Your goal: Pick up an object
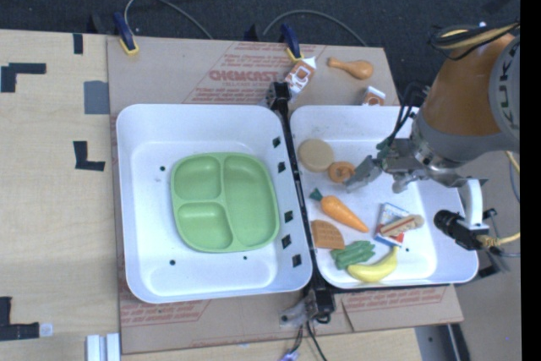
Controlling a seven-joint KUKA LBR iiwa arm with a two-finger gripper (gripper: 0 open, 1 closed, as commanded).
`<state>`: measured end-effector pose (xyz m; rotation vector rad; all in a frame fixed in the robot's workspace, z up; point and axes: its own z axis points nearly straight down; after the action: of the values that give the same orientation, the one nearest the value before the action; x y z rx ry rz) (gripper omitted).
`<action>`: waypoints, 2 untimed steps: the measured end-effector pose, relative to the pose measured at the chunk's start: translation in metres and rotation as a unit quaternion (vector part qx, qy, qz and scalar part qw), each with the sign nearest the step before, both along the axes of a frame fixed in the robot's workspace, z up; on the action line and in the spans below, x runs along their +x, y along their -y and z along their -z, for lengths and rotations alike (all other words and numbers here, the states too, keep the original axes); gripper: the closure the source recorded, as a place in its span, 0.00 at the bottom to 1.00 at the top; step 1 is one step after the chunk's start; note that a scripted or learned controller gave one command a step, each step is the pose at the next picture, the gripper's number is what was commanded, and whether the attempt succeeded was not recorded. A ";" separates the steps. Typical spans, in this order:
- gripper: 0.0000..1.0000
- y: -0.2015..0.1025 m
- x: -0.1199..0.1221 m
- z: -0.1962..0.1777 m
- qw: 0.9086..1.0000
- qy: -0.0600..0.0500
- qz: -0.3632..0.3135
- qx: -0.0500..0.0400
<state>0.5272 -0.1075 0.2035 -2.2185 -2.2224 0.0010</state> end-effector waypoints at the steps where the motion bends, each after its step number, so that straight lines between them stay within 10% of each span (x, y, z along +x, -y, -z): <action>1: 0.00 -0.028 0.003 0.020 1.000 -0.001 0.000 0.000; 2: 0.00 -0.003 0.015 0.114 1.000 0.000 0.000 0.000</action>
<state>0.5420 -0.1041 0.0896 -2.2194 -2.2217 0.0008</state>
